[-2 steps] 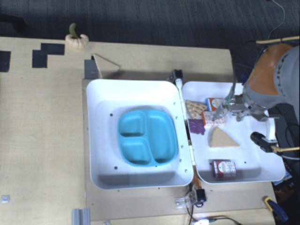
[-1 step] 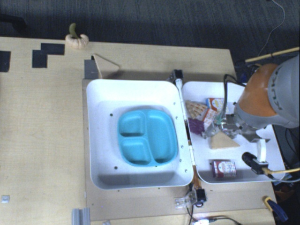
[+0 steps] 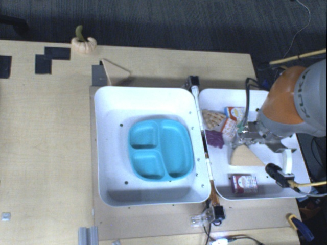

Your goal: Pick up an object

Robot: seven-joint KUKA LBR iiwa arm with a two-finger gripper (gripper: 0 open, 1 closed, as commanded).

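Note:
My gripper (image 3: 240, 138) hangs low in the right bin (image 3: 223, 194), near its middle. Just below it lies a pale cream wedge (image 3: 246, 157). Left of the gripper are a purple item (image 3: 214, 139) and a tan waffle-like piece (image 3: 213, 118). A white and red packet (image 3: 233, 114) lies behind the gripper, partly hidden by it. A dark red can (image 3: 243, 183) lies on its side near the bin's front edge. I see nothing clearly held.
The left bin (image 3: 110, 137) holds a blue divided plate (image 3: 161, 148). The grey arm with its orange band (image 3: 283, 103) covers the right bin's far right part. A small pale figure (image 3: 83, 43) stands on the bench at the back left.

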